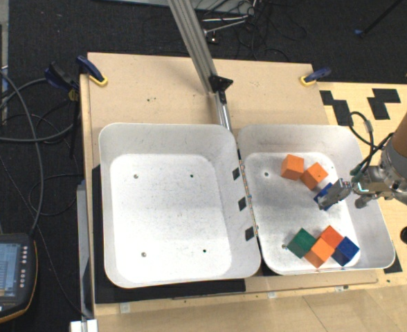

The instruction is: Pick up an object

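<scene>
Around the bench you have cables (23,126) trailing over the dark floor on the left, and a teach pendant (6,275) at the bottom left corner of the view. A grey metal pole (193,37) slants down from the top and ends at the far edge of the bins, right over the seam between them. Blue-and-yellow clamps (89,71) sit at the two far corners of the bench (259,88).

Left bin (169,199): bare speckled floor, nothing resting on it.

Right bin (273,185): two orange blocks (304,170) touching each other near its far side. Near the front right corner, a tight cluster: green block (302,243), an orange block pair (324,244) and a blue block (345,251), all touching or just beside one another.

The gripper (331,194) sits over the right bin's right half, just below the two far orange blocks and well apart from the front cluster. A small blue object (323,198) shows at its tip; you cannot tell whether it is pinched, nor whether the fingers are spread or pressed together.
</scene>
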